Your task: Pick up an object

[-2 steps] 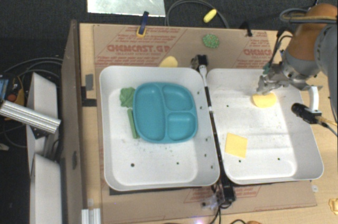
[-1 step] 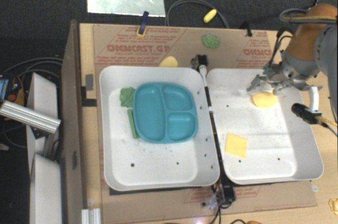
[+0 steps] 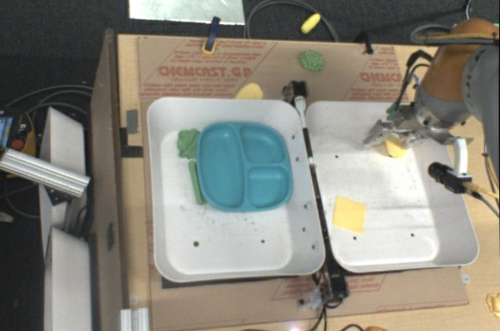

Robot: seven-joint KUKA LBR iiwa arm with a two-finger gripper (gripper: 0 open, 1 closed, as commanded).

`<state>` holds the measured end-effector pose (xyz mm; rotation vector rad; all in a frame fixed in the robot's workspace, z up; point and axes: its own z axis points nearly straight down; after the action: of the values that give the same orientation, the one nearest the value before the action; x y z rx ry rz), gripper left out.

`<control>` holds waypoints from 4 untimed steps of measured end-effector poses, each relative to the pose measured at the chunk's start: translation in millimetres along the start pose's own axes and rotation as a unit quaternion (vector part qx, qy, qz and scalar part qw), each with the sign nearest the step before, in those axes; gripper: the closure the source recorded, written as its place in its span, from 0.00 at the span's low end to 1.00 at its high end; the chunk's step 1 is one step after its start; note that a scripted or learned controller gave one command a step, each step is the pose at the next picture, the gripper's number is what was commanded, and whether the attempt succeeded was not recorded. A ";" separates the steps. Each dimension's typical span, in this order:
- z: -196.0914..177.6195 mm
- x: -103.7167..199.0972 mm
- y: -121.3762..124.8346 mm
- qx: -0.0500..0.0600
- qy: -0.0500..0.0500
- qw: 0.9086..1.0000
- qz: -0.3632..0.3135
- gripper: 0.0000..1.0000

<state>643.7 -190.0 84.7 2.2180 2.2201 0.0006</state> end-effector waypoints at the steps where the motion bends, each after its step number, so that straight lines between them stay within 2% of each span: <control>1: -16.6 -1.4 3.7 -0.006 -0.002 1.000 -0.001 1.00; 2: -134.5 10.5 -31.1 -0.005 -0.001 1.000 0.000 1.00; 3: -126.3 10.8 -32.7 0.000 0.000 1.000 0.000 0.00; 4: -12.7 41.0 -73.6 0.006 0.003 1.000 0.000 0.00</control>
<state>570.0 -149.0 97.1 2.2272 2.2275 -0.0054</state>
